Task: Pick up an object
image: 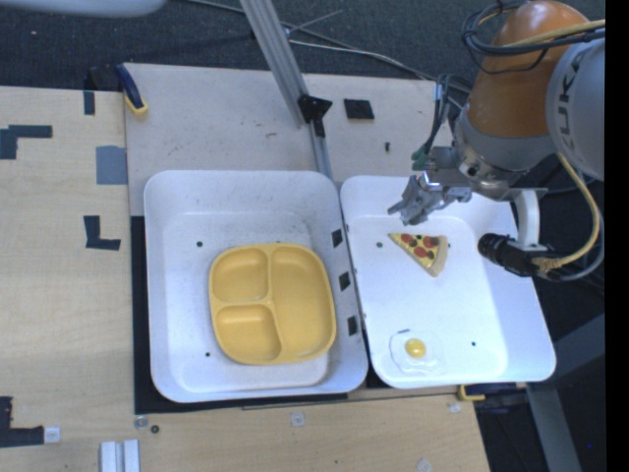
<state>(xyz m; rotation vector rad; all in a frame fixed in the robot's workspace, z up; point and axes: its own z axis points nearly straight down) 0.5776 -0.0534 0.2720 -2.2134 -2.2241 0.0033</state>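
- i see two shallow white bins side by side on the bench, the left bin [167,264] and the right bin [511,332]
- left bin holds a yellow divided tray [272,303], three compartments, lying flat toward the near half of the bin
- right bin holds a toy pizza slice [423,249], red dots on top, crust edge toward the right, point toward the left; it lies flat in the far half of the bin floor
- also in the right bin a toy fried egg [414,350], white with a yellow yolk, near the front edge, well apart from the pizza slice
- my arm [531,77] comes in from the right, grey body with the orange band above the wrist, cables looping round it
- gripper [421,207] hangs over the far part of the right bin, just beyond the pizza slice and a bit to its left
- fingers look slightly apart, tips pointing down and left, nothing between them
- from this slanted view i cannot tell whether the tips touch the bin floor
- pizza slice is near the gripper but not in it, it rests on the bin floor
- bench around the bins is light wood with dark tape marks on the left; a metal pole [280,57] slants up behind the left bin
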